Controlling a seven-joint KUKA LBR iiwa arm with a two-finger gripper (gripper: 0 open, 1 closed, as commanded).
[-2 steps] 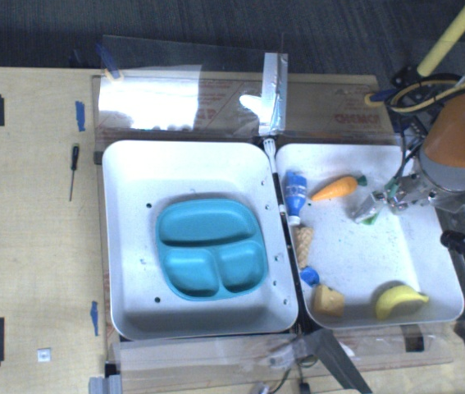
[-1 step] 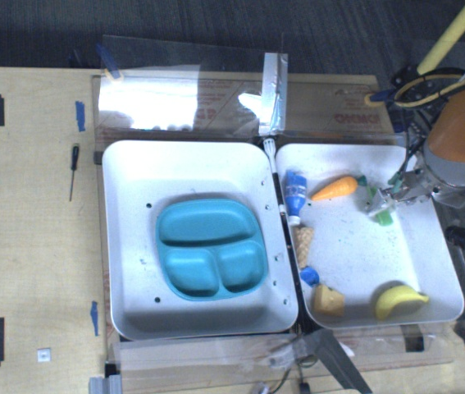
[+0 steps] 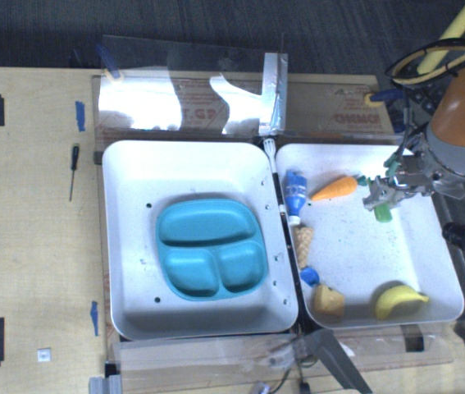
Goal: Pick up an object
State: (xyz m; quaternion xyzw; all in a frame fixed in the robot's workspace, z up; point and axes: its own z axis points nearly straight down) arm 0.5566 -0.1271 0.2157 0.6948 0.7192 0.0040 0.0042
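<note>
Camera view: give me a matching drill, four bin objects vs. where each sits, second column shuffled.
Things:
1. blue tray
2. carrot
3. banana
4. blue bottle

Places:
A. right bin, near corner towards the arm's side
B. left bin, in the middle
C. right bin, against the divider at the far end
D. right bin, far end, just left of the tool

Pairs: 1-B, 2-D, 3-A, 4-C

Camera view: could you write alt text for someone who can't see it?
A robot arm's gripper hangs over the right bin, which holds a carrot, banana, blue bottle and other small items. The left bin holds a blue divided tray.
</note>
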